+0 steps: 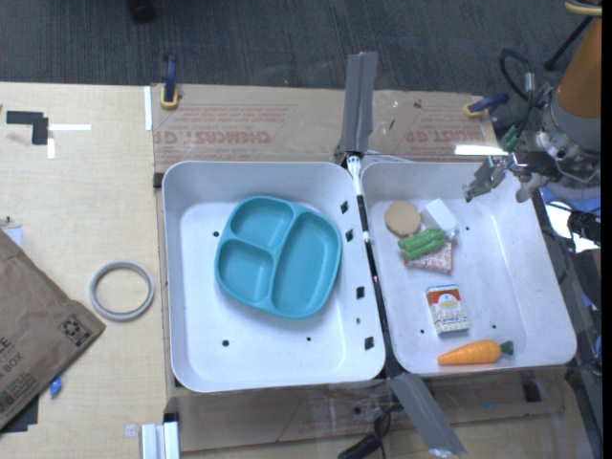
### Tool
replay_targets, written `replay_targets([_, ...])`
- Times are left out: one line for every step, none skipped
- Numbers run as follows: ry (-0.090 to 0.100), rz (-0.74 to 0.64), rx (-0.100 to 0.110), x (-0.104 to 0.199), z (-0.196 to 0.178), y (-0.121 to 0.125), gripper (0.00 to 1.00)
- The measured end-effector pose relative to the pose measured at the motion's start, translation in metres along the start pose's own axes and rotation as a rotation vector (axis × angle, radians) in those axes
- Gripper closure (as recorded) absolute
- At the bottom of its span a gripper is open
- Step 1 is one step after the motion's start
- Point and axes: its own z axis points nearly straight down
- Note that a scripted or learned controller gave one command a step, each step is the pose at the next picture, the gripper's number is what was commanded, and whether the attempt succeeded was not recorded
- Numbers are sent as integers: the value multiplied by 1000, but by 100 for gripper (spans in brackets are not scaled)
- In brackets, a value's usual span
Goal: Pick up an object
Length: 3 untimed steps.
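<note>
Now, at the far right: gripper (pixel 499 187) poised above the back edge of the right bin (pixel 550 285), both fingers (pixel 475 188) spread apart and nothing between them. Grey arm (pixel 574 122) reaching in from the right, with the orange band just above the wrist.

Below, in the right bin, several candidates for picking, all lying loose on the white floor:
- round tan biscuit (pixel 403 219) near the back, close to the divider
- white block (pixel 440 214) just beside it, nearest the gripper but apart from it
- green pod (pixel 421 244) resting on top of a pink packet (pixel 432 258)
- small carton (pixel 447 310) with an orange-and-white label, lying flat towards the middle
- orange carrot (pixel 470 353) with a green tip, along the near wall

In the left bin (pixel 186 285) — a blue divided plate (pixel 278 255), roughly centred. Out on the bench to the left, well apart from both bins, a ring of tape (pixel 121 289) and the corner of a cardboard box (pixel 33 328).
</note>
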Motion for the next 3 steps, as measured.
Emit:
replay_targets([1,-68,-2,46,144,-51,0])
replay_targets([0,-61,-1,58,144,-7,0])
replay_targets([0,-57,0,56,136,-8,100])
